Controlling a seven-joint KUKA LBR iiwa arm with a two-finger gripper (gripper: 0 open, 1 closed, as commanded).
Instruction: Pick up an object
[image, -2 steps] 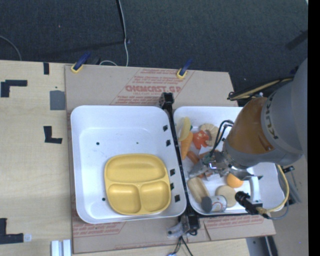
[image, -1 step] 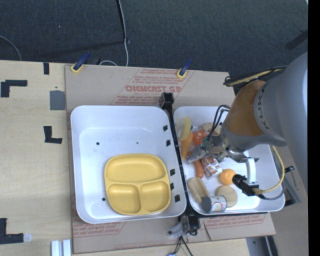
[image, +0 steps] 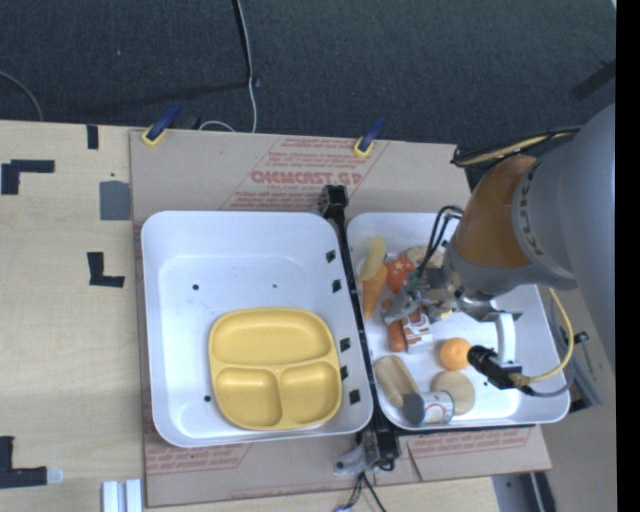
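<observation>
Camera view shows the gripper (image: 418, 300) low among food items (image: 400, 330) in the right bin (image: 545, 395); its grip state cannot be told; likely grasping step, next needs a lift

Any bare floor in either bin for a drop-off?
Left bin: bare floor behind and left of the yellow divided plate, up to the far wall. Right bin: crowded; orange ball, wooden piece and other small items pack its floor under the end effector.
</observation>
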